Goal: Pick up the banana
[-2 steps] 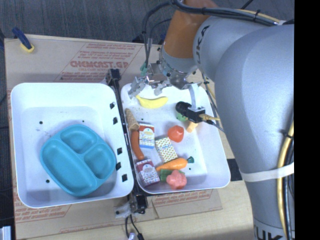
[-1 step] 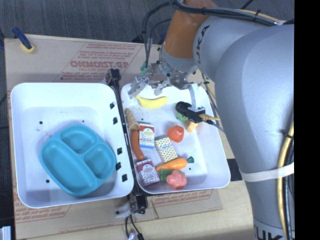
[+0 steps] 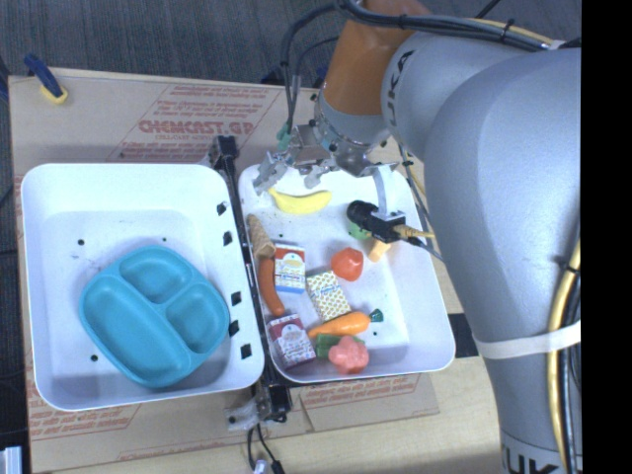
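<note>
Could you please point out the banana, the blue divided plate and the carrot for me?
banana [image 3: 301,201]: camera view, middle of its curved body.
blue divided plate [image 3: 111,336]: camera view, its outer rim.
carrot [image 3: 344,324]: camera view, orange body.

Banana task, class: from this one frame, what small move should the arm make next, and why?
Probably a short descent. The gripper hangs just above the banana, which lies free near the far end of the right bin, apart from the other toy food. With its fingers spread and nothing between them, lowering around the banana before closing seems the sensible step.
</note>
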